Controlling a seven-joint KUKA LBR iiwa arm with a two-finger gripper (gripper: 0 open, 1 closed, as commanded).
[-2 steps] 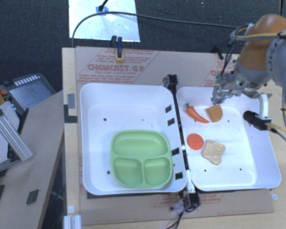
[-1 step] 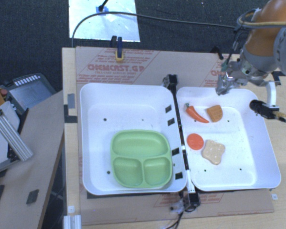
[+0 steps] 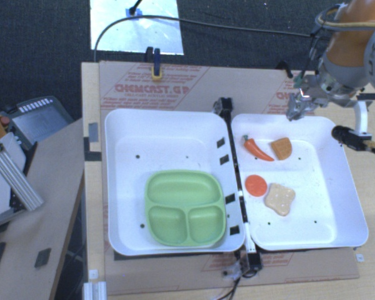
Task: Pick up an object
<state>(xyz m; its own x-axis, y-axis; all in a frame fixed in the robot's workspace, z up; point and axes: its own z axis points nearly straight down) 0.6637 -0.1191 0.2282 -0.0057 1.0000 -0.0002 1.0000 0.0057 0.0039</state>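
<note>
Camera view puts your gripper (image 3: 296,110) at one o'clock above the right bin (image 3: 344,186); whether it's spread, you cannot tell. The carrot (image 3: 258,149) lies at the bin's eleven o'clock: probably light, rigid, slick; pinch across its middle.

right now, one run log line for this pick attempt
gripper: above right bin far edge | holding: nothing seen | carrot, toast: in bin
</note>
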